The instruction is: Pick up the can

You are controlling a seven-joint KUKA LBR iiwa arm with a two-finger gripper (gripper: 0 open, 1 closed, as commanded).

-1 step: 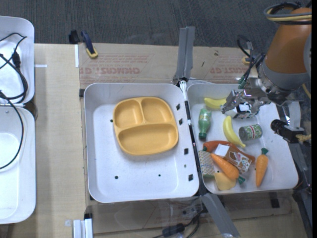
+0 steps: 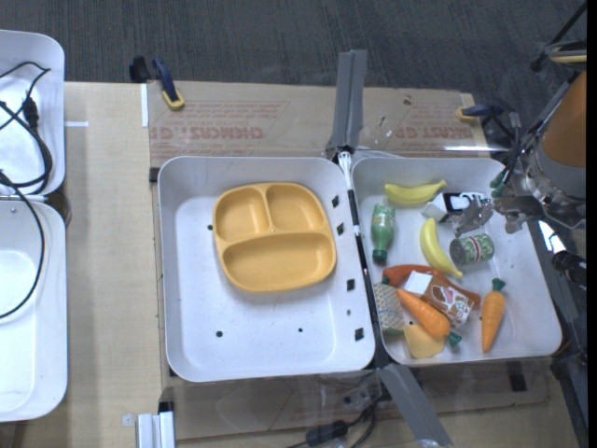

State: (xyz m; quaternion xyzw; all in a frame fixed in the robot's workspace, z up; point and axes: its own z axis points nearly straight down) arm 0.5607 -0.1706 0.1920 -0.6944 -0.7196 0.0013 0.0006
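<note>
Beside banana (image 2: pixel 435 247) in rt bin: small green-labelled can (image 2: pixel 472 248), on side.

Gripper (image 2: pixel 478 215) apparently just above can (image 2: pixel 472 248).

The grey arm (image 2: pixel 560 171) enters from the right edge, its orange band showing at the wrist. The gripper (image 2: pixel 478 215) reaches leftward and low.
</note>
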